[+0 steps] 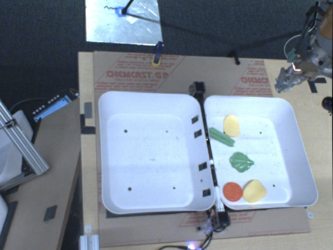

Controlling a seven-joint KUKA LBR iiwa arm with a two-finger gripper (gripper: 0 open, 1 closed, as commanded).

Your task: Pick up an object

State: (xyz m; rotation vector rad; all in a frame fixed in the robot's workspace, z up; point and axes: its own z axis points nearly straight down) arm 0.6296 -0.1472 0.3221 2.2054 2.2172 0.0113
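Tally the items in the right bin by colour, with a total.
Yellow: 2, a rounded yellow piece at the back and a yellow piece at the front
Green: 2, a green stick and a green leafy piece
Red-orange: 1, a disc
Total: 5

Two shallow white plastic bins (151, 100) sit side by side on tabletop (177, 69); right bin (296, 139) holds five small items, w/ claw (287, 79) behind it.

Both white bins (151, 155) are looking like smooth, slightly glossy plastic. Desk (171, 69) is showing matt, printed cardboard-like sheeting. Upper left, a foil-like panel (123, 14) is reflecting as crinkled metal. The dark floor (36, 40) is appearing rough, carpet-like.
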